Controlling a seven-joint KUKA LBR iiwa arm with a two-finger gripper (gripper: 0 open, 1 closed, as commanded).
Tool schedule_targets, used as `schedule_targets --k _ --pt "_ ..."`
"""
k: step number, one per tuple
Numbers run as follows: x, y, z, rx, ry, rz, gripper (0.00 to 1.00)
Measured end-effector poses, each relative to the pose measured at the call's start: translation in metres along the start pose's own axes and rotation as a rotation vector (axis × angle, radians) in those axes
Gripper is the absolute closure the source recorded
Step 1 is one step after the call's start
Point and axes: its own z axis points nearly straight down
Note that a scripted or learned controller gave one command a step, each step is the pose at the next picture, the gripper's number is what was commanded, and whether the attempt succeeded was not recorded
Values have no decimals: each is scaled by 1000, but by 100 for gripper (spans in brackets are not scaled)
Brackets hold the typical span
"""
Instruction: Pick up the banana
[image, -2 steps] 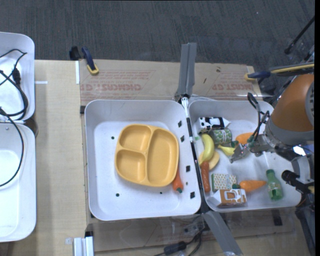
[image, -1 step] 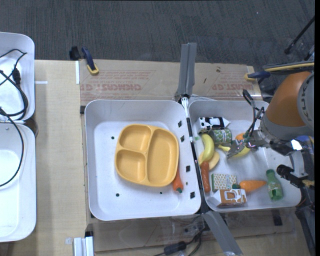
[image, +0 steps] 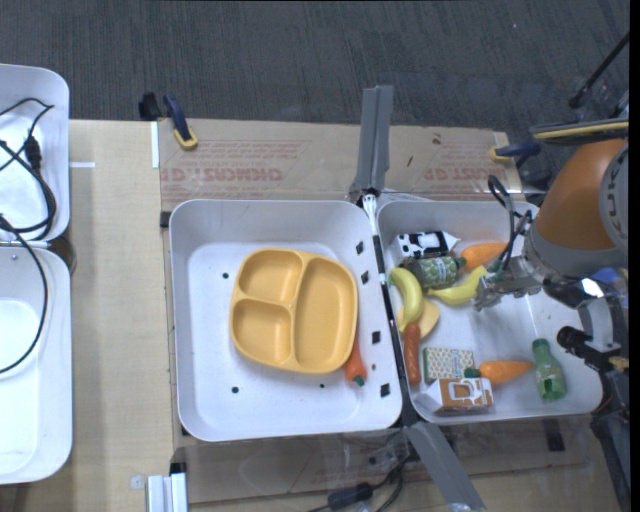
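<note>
My jaws (image: 492, 292) over right bin (image: 575, 400), gap unclear. Wooden table (image: 115, 300) carries 2 white bins, dark carpet (image: 250, 50) behind. Banana (image: 408, 296) near divider.

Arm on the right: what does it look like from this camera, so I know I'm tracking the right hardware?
The arm has a rounded grey body with a broad orange band. Black cables loop along its wrist, running down to a small metallic grey gripper.

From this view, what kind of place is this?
Likely a robot lab pick bench: two white bins clamped to a board, toy food such as bananas, and an arm reaching in.
</note>
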Motion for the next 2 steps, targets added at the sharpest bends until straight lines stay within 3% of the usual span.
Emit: schedule_targets --k 1,2 --pt "0 0 0 0 0 0 0" --pt "37 40 9 1 0 6 0"
